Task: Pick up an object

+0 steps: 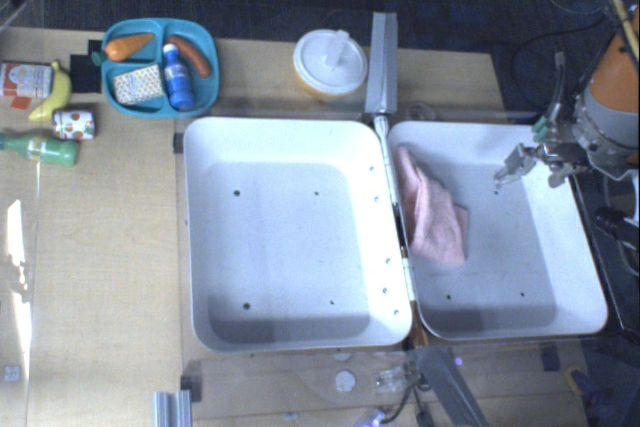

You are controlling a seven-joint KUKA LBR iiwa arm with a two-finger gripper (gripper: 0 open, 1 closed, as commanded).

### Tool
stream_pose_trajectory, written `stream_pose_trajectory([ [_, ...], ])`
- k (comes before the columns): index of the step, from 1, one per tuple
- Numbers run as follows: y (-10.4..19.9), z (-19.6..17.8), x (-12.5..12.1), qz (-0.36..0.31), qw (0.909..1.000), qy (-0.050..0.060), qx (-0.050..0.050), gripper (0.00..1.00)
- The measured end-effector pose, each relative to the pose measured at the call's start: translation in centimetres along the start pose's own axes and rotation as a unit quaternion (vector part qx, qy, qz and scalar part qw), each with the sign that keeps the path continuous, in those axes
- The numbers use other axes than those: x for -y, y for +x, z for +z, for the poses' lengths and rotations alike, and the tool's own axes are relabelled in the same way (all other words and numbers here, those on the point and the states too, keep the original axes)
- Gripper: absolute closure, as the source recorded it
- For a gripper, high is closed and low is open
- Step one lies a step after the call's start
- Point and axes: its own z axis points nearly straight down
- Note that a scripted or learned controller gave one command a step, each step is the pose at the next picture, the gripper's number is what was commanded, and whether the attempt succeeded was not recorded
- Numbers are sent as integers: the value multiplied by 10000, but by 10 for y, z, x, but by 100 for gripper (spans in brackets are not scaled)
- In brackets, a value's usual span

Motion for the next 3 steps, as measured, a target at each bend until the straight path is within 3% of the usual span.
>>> stream_pose_trajectory([
  [1, 61, 119, -5, -163, 9998, -61, 6, 0],
  [2, 69, 124, 3, -1600, 9870, -119, 39, 0],
  [3, 69, 124, 3, -1601, 9870, -117, 37, 0],
])
